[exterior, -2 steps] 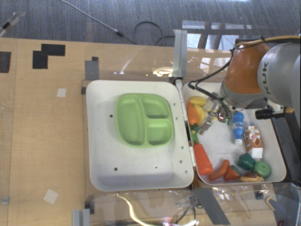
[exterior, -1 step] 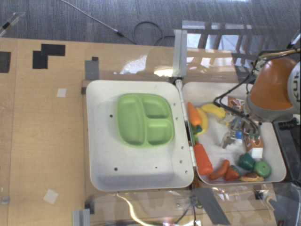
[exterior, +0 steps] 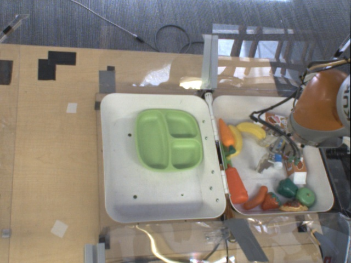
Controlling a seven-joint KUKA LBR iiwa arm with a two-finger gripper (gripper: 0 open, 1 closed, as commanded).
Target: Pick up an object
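My gripper (exterior: 270,159) hangs low over the middle of the right bin (exterior: 324,175), under the orange wrist band (exterior: 321,100). No object shows in its grasp. Toy food lies around it: a yellow banana (exterior: 250,129) just to its upper left, an orange carrot (exterior: 225,133) against the left wall, and a red-orange carrot (exterior: 237,184) to the lower left. A red sausage (exterior: 255,198), a strawberry (exterior: 271,201), a green pepper (exterior: 287,188), a green apple (exterior: 306,196) and a white cube (exterior: 299,178) sit along the near edge.
The left bin (exterior: 120,196) bears a green divided plate (exterior: 168,139). A metal divider (exterior: 215,147) separates the two bins. Black cables (exterior: 274,111) trail from the wrist over the right bin's far side. Bare wooden bench (exterior: 49,147) extends to the left.
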